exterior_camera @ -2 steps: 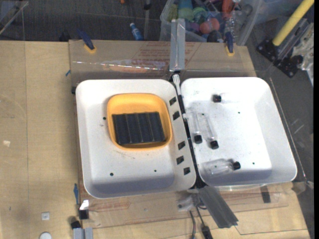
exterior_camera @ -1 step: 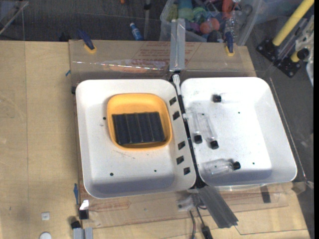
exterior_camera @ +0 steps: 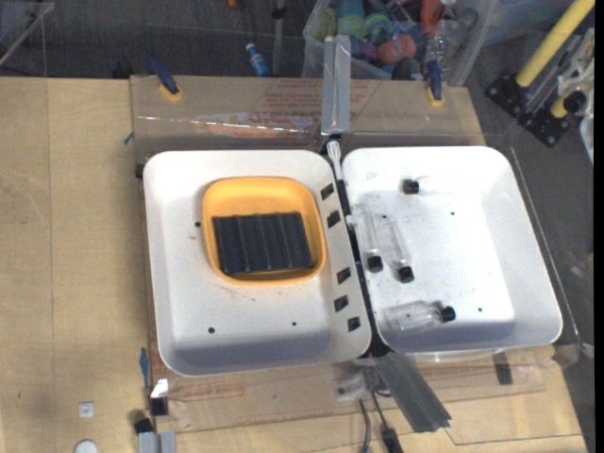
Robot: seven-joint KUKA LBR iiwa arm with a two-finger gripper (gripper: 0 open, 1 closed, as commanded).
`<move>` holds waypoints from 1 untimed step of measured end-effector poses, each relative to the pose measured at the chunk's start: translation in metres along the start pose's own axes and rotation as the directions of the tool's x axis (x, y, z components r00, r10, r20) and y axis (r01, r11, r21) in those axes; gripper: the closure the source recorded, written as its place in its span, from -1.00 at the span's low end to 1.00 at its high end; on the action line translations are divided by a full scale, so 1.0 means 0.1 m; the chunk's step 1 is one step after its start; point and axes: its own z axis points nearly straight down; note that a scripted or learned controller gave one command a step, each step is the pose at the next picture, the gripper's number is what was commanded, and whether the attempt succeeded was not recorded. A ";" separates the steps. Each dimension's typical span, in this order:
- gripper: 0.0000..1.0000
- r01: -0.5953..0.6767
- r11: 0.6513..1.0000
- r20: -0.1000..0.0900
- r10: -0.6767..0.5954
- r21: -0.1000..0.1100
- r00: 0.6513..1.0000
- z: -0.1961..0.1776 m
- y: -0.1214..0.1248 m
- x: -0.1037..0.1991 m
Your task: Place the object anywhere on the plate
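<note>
The bench carries 2 white bins that touch along their inner rims. In the left bin [exterior_camera: 175, 319], the yellow plate [exterior_camera: 212, 201] sits a little toward the far edge and nearer to the inner rim than to the outer one. The dark ribbed object [exterior_camera: 262, 243] lies flat on the plate, in its middle and toward its near rim, with its ribs running from the far side to the near side. It rests fully inside the raised rim, so I judge that the placing is already done and the object will not slide off.

The right bin [exterior_camera: 510, 253] holds several small clear vials with black caps: 1 cap [exterior_camera: 410, 187] near the far edge, a pair of vials [exterior_camera: 387, 242] close to the inner rim, and 1 vial [exterior_camera: 420, 316] lying near the near edge. They are well apart from the plate and probably serve as other things to pick.

Whether the gripper is spread or pressed together, I cannot tell.

Behind the bins, a clear sheet [exterior_camera: 236, 102] is held at the far edge of the bench by 2 blue clamps [exterior_camera: 168, 85], probably so that it does not shift. It carries red print [exterior_camera: 293, 94], but the letters are too small to read. I see no brand on the object or the plate.
</note>
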 end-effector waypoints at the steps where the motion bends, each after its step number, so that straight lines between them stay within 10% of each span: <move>1: 1.00 0.062 0.998 0.000 -0.062 0.000 0.998 0.00 0.00 0.00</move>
